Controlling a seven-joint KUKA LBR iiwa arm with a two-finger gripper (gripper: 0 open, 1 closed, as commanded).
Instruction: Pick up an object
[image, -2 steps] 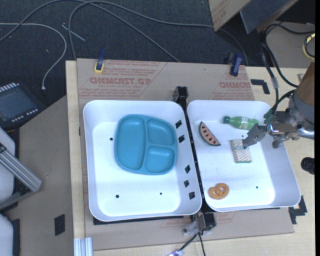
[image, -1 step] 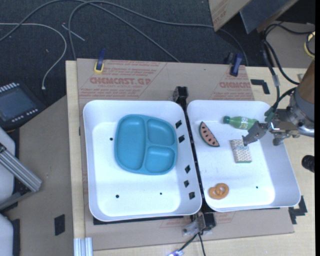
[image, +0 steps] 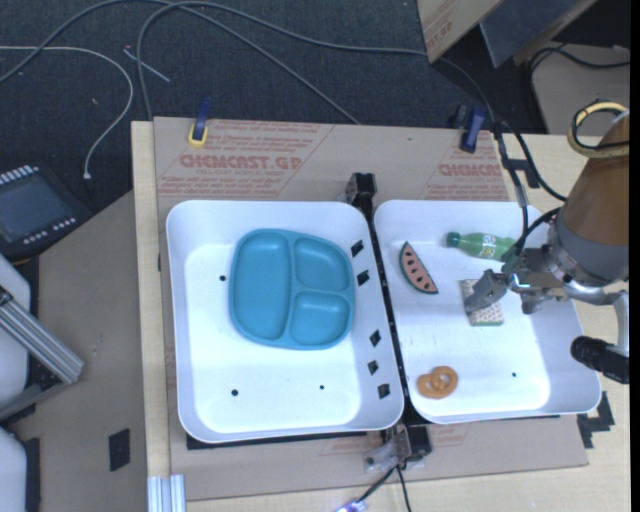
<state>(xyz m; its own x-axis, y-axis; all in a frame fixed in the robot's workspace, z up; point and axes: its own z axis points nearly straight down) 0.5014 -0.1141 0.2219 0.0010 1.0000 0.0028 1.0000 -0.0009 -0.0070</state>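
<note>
While the arm reaches in from the right, its gripper (image: 487, 298) hangs low over the right bin (image: 530, 395), directly above a small pale, speckled block (image: 487, 314), perhaps a sponge or a cracker, that lies near the bin's middle. Only the block's near edge peeks out beneath the tool, so its long axis is hard to judge. How the tool stands I cannot tell, nor whether it touches the block. A watermelon slice (image: 419, 269) lies to the left, a green bottle (image: 481, 243) farther back, a pretzel (image: 437, 382) nearer. A blue divided plate (image: 291, 288) sits in the left bin (image: 200, 300).
</note>
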